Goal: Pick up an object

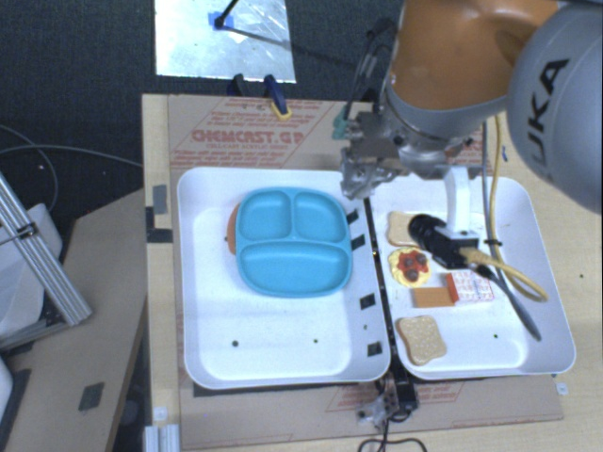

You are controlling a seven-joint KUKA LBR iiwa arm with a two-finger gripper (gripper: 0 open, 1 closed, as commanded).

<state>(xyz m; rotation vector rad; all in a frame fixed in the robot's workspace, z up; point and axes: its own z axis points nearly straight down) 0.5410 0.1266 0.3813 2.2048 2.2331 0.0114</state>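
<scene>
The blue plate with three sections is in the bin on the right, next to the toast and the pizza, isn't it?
Not quite. The blue plate lies in the left bin, by itself, apart from something orange peeking out beneath its left edge. The toast and the little pizza are in the right bin. The camera view shows this.
</scene>
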